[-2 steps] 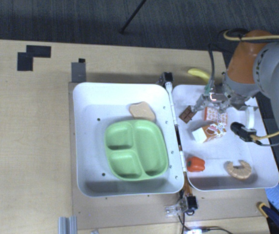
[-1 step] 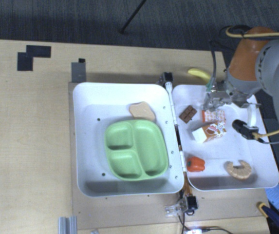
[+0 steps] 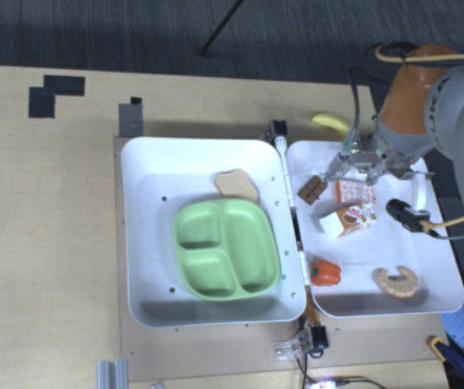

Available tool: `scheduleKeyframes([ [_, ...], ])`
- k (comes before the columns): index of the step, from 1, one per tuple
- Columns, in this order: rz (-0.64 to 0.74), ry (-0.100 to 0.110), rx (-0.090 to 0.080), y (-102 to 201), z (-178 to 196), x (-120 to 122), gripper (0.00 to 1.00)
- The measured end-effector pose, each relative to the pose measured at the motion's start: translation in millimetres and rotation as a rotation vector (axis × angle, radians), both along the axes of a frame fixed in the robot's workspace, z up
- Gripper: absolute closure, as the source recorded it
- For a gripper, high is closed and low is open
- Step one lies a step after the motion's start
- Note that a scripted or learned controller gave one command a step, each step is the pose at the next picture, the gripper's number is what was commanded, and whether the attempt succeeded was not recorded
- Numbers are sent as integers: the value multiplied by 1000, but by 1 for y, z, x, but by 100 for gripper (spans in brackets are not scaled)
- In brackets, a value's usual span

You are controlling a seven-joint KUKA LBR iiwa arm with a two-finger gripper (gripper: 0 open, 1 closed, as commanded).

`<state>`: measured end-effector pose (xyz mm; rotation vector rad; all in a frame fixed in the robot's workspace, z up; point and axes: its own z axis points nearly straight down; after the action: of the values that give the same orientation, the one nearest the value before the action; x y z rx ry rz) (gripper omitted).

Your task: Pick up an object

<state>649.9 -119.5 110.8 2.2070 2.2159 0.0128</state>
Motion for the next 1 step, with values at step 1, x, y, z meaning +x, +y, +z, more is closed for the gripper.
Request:
scheduleKeyframes([
  [1,1,-4,0,1,11,1,100],
])
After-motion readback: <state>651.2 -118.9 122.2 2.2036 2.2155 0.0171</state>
